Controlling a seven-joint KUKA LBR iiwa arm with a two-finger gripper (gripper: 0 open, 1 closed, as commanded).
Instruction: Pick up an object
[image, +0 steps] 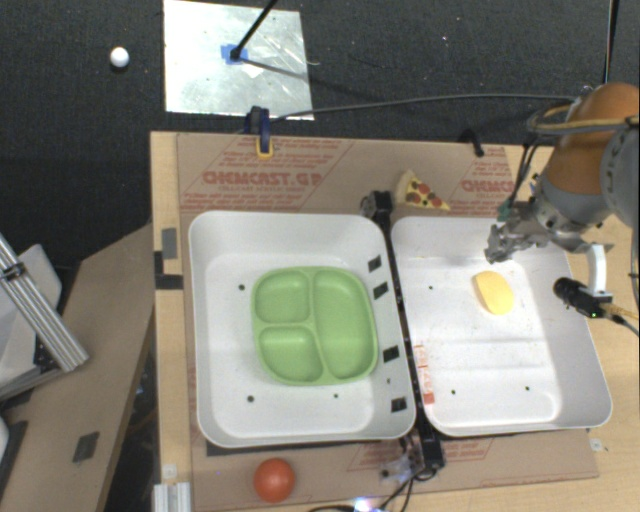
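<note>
1. Left bin (215, 300): a green tray (314, 325) is held at centre, with bare floor around it.
2. Board (330, 165): "CHEMCAST" is printed in red.
3. Right bin (520, 385): a yellow object (494, 293) lies in the upper half; the lower floor is bare.
4. Gripper (502, 244): it is seen just above the object; the jaw state cannot be told.

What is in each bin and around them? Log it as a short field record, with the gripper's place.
left bin: green plastic tray with three compartments, flat at its middle
right bin: pale yellow rounded object, loose on the floor
gripper: above the right bin's far edge, just beyond the yellow object
board beyond bins: toy pizza slice
board in front: round orange-red ball
</note>
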